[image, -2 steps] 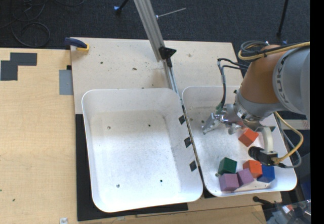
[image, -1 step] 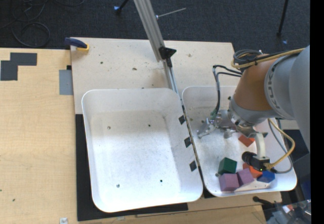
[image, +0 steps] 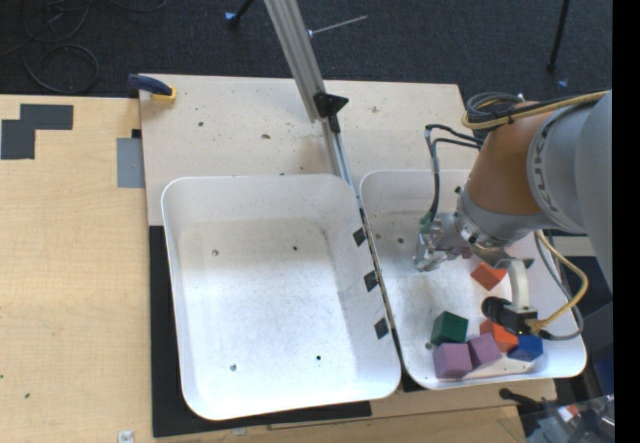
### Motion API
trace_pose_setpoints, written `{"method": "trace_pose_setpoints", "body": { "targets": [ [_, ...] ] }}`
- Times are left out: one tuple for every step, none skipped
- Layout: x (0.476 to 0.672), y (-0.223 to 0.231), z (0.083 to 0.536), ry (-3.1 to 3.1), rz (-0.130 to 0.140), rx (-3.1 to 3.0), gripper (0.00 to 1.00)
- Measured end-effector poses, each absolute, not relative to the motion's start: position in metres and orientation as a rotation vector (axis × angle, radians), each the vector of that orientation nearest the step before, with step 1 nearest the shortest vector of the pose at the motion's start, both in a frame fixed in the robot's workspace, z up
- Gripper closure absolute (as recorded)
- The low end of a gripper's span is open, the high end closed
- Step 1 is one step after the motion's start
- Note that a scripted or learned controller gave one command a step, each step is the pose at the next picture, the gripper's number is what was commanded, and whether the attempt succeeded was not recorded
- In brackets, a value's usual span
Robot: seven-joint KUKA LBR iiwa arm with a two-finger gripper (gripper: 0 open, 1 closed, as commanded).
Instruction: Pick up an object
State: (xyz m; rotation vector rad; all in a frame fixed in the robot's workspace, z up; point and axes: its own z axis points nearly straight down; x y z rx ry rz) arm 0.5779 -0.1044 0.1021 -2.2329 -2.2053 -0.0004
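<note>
Small blocks, among them a green block (image: pixel 449 327), two purple blocks (image: pixel 452 360) and an orange block (image: pixel 488 276), lie in the right bin (image: pixel 400 193), toward its near corner. The gripper (image: pixel 432 253) hangs above the bin's middle, away from them; its grip state cannot be told.

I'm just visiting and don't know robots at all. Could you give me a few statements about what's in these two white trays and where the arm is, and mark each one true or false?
1. The coloured blocks lie in the right bin. True.
2. The green block sits in the left bin. False: it is in the right bin, beside a purple block.
3. The arm's tool is over the right bin. True.
4. The tool is carrying the blue block. False: that block lies in the bin's near right corner, apart from the tool.
5. An orange block lies in the right bin. True.
</note>
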Motion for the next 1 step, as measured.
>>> {"method": "trace_pose_setpoints", "body": {
  "targets": [
    [0.5728,-0.1061,0.1451,-2.208,0.0,-2.234,1.0]
  ]
}}
